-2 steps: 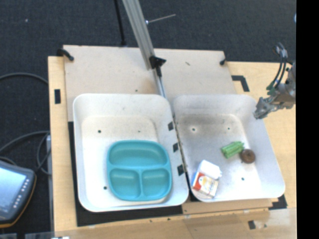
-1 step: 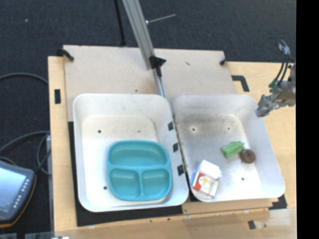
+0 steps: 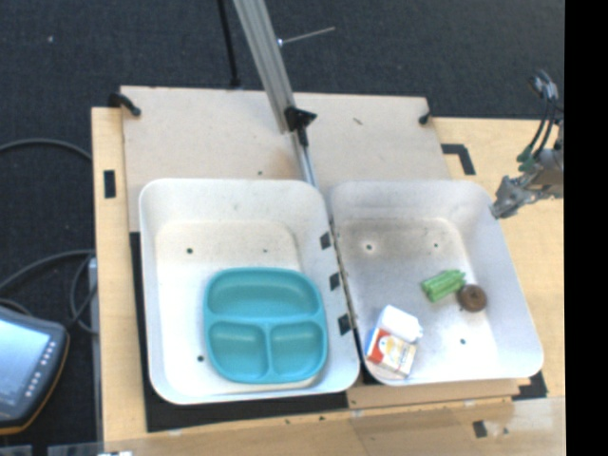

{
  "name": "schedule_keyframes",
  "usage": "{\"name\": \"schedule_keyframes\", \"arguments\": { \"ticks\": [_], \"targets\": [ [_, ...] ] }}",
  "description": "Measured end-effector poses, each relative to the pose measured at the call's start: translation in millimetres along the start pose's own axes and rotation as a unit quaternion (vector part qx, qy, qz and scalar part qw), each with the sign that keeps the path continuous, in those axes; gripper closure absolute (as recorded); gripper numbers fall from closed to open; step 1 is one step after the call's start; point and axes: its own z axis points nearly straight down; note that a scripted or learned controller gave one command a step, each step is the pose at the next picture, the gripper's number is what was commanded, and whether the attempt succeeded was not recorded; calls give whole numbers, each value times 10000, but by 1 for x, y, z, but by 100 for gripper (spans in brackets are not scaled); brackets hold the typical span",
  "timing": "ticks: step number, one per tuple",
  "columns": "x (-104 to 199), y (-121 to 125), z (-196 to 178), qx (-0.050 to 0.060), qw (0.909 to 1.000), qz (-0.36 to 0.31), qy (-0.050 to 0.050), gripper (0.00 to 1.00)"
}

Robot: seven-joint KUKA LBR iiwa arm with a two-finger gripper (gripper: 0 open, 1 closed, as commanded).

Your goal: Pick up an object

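Wooden bench (image 3: pixel 109 255) under everything, bearing two shallow white bins side by side. In the left bin (image 3: pixel 171 217), a teal divided plate (image 3: pixel 266 326) with three compartments, lying flat toward the near side, close to the wall shared with the other bin. In the right bin (image 3: pixel 494 283), three small things in the near half: a white and red packet (image 3: pixel 392 343) at the near left corner, resting partly on the sloped wall; a green object (image 3: pixel 443 284) near the middle, lying a little tilted; a small brown round object (image 3: pixel 471 298) just beside the green one on its right, maybe touching, hard to tell. Between the bins at the far side, a slanted metal rail (image 3: pixel 266 50) going up out of the view. At the right edge, beyond the far right corner of the right bin, the gripper (image 3: pixel 518 193), small and grey, with cables above it, well apart from all three things and not over them; too blurred and partly cut off to tell whether open or closed, nothing seen in it
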Motion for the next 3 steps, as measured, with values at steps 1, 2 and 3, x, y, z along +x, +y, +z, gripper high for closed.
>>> {"name": "schedule_keyframes", "arguments": {
  "ticks": [1,2,3],
  "targets": [
    [-1,1,-11,-15,10000,-20,-9,100],
    [-2,2,-21,-31,10000,-39,-19,100],
    [-2,3,-32,-48,10000,-59,-29,100]
  ]
}}
